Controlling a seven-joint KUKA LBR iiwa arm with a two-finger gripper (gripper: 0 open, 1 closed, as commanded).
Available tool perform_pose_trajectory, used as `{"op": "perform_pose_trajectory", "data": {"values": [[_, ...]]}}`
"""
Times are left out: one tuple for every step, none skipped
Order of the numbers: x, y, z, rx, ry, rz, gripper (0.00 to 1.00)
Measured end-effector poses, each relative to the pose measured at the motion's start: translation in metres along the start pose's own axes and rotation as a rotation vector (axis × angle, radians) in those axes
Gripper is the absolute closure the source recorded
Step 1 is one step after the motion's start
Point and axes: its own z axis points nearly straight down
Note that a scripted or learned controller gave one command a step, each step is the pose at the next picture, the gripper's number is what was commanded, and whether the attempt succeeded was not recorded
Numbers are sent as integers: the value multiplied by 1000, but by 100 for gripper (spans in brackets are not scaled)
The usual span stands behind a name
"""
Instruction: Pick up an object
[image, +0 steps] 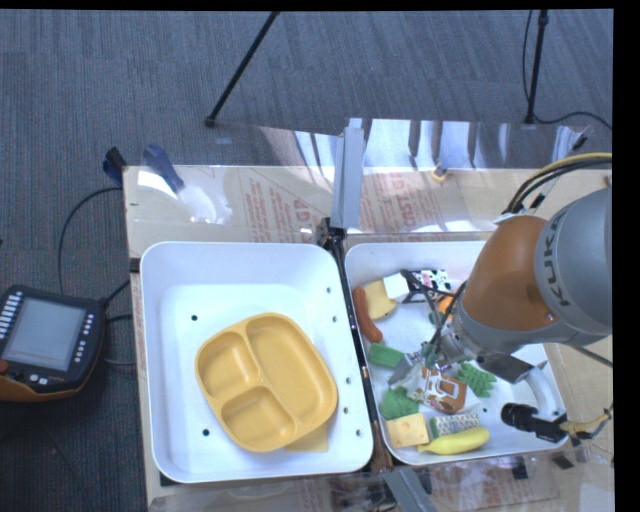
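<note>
The end effector (432, 362), its opening impossible to judge from here, is hanging low over the crowded right bin (470, 250), where the small toys (440, 390) are lying packed so closely that a closing grasp is risking pinching two at once or slipping off an edge.

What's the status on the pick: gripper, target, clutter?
Gripper down in right bin, among the toys. No item seen in its grasp. Yellow tray alone in left bin. Banana and green pieces crowd the gripper.
</note>
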Motion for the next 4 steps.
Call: {"op": "perform_pose_trajectory", "data": {"values": [[-18,60,-1,-1,-1,69,0],[-18,60,-8,3,2,70,100],[-18,60,-8,4,2,70,0],[-18,60,-8,4,2,70,0]]}}
